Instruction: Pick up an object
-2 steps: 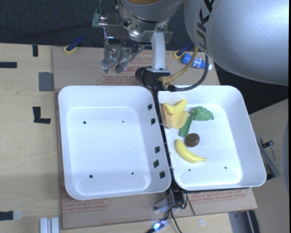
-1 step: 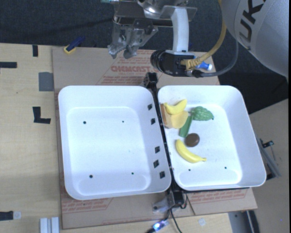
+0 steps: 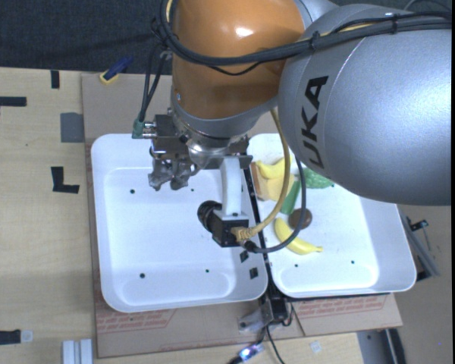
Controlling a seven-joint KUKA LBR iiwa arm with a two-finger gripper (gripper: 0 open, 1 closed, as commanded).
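The grey KUKA arm [image 3: 364, 105] takes up the upper right of the camera view, and its glossy orange band [image 3: 227, 44] sits above the wrist, over the far edge of the bins. Below it lies the pale wooden bench [image 3: 30, 226], marked with short black tape pieces [image 3: 61, 180], and on it a brown cardboard sheet [image 3: 114, 105] that carries the two bins. The left bin [image 3: 136, 279] and the right bin [image 3: 364, 271] touch along their inner rims. The gripper [image 3: 171, 175] hangs over the far part of the left bin, near its back wall; it looks like a dark metal cluster, nothing shows in its grasp, and whether the claw is wide or narrow cannot be told. The things to pick all lie in the right bin, towards its left side and well apart from the gripper. A yellow block [image 3: 269, 177] lies by the inner rim, a green item [image 3: 317, 179] is partly hidden under the arm, a yellow banana [image 3: 302, 246] lies nearer the front, a green stick [image 3: 290, 198] slants between them, and a small brown round piece [image 3: 301, 218] sits just above the banana.
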